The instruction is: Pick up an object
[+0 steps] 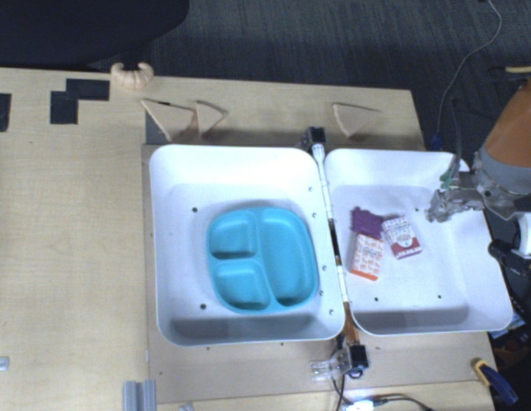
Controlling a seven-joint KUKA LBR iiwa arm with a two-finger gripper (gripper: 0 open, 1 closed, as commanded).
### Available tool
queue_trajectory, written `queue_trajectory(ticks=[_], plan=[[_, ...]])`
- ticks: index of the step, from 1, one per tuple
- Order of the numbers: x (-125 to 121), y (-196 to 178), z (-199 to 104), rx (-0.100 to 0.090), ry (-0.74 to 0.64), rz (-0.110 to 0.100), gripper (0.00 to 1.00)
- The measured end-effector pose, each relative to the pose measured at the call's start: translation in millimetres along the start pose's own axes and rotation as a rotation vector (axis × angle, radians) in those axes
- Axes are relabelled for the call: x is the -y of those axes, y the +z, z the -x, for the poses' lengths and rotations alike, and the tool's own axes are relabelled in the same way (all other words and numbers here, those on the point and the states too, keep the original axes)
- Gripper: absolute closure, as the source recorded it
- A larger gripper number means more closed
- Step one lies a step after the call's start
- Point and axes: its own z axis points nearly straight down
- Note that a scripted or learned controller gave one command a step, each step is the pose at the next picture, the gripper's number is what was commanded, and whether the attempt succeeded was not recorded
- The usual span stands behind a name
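hovering at the right-hand bin's (pixel 471 311) far right rim, the gripper (pixel 444 202) sits well apart from the three small packets clustered near that bin's middle: a purple packet (pixel 366 221), a red-and-white packet (pixel 402 236) and an orange-and-white packet (pixel 366 256). these three touch or overlap, so a descent there could, i judge, nudge one aside, catch two at once, or close on a thin flat edge and slip. so near the rim, it could also clip the bin wall. the pincer carries nothing that can be seen; how far it is open cannot be told at this size. the left-hand bin (pixel 176 229) holds a blue divided tray (pixel 262 259), broad and likely awkward to pinch.
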Motion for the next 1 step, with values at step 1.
queue_trajectory(ticks=[1], plan=[[0.4,0.6,-0.5,-0.001,-0.001,-0.002,0.00]])
